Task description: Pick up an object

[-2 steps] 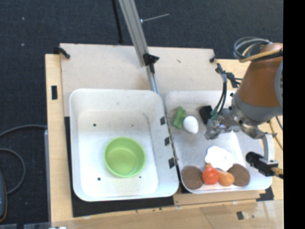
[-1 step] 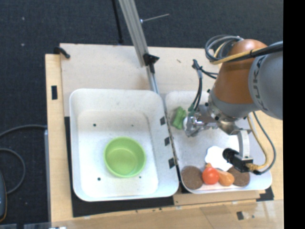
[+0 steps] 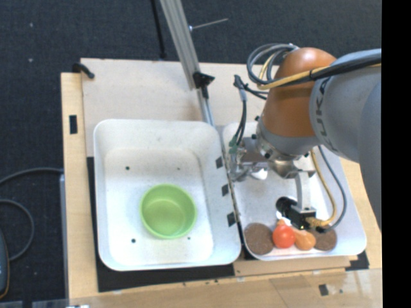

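At the bench's nine o'clock side sits the left bin [image 3: 119, 147], a shallow white tray with rounded corners and a faintly speckled floor. A green bowl [image 3: 168, 210], round, smooth and plastic-looking, stands upright toward six o'clock of that floor, apart from every wall.

Across the dividing wall lies the right bin [image 3: 266, 204], of the same white make. The gripper [image 3: 250, 165], a cluster of bare metal parts under the grey arm and its glossy orange band, hangs over this bin's ten o'clock corner, just beside the divider; whether it is apart or together cannot be told, and nothing is seen clamped in it.

Along the six o'clock rim runs a row: a flat, matte brown disc [image 3: 259, 237], then a shiny red ball [image 3: 283, 237] touching it, an orange lump [image 3: 306, 240] against the ball, and a second brown disc [image 3: 326, 240], partly hidden.
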Motion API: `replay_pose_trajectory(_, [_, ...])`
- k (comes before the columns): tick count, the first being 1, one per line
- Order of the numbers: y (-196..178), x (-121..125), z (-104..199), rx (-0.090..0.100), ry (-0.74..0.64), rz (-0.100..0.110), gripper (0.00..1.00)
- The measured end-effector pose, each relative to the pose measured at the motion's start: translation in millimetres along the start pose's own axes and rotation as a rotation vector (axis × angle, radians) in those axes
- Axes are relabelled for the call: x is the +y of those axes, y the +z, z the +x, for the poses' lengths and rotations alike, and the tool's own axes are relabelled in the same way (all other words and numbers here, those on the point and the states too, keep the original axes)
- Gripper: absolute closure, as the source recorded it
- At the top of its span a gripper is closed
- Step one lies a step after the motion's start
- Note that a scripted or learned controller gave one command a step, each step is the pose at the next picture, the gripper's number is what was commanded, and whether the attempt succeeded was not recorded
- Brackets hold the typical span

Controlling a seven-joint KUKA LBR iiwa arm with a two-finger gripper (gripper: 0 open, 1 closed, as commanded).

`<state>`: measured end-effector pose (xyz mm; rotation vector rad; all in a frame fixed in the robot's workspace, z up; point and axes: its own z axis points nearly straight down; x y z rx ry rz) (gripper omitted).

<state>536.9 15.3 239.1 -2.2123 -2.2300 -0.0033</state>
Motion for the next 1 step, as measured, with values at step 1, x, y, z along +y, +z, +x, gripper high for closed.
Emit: replay_pose_trajectory(1, [7.0,12.3,42.2,-0.002,0.005,0.001,1.00])
